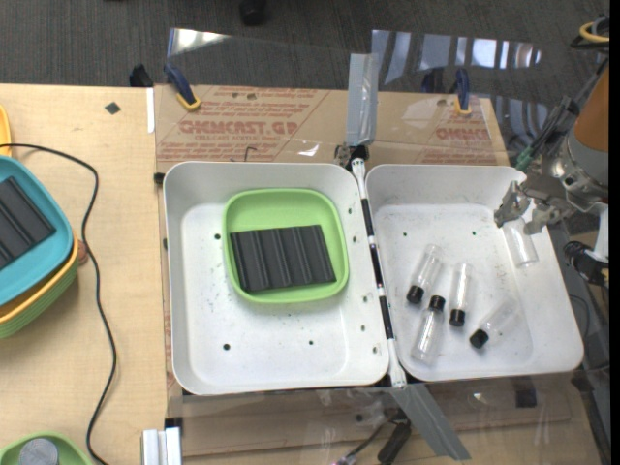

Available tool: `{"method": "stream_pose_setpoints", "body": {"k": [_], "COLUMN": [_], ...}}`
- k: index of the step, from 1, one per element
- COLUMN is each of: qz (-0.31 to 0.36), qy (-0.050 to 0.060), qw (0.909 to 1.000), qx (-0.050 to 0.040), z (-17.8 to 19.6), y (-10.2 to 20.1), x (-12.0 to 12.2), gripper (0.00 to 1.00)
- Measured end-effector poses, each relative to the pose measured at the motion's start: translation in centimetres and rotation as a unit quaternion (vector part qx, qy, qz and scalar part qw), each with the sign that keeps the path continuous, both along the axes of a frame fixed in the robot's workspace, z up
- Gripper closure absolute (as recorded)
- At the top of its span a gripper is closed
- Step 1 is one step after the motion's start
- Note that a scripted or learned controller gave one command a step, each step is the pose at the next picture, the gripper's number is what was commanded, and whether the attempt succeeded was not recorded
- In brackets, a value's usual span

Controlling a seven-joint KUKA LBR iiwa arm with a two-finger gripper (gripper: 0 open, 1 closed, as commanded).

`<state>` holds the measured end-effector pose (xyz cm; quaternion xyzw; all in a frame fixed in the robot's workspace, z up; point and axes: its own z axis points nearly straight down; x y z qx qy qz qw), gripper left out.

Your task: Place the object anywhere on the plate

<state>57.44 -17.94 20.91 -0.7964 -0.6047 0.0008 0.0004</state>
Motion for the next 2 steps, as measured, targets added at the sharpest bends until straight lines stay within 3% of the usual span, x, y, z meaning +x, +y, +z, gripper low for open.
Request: {"method": "stream_pose_setpoints", "body": {"k": [1,2], "qz": [0.0,-0.19], "qy": [0.0,0.0], "qw": [1.0,0.9817], "qx": [0.0,-0.0011], "z": [0.0,5.3], "y": [0.0,-2.0], "x": [0.0,-0.1], "gripper": [0.0,0.0]}}
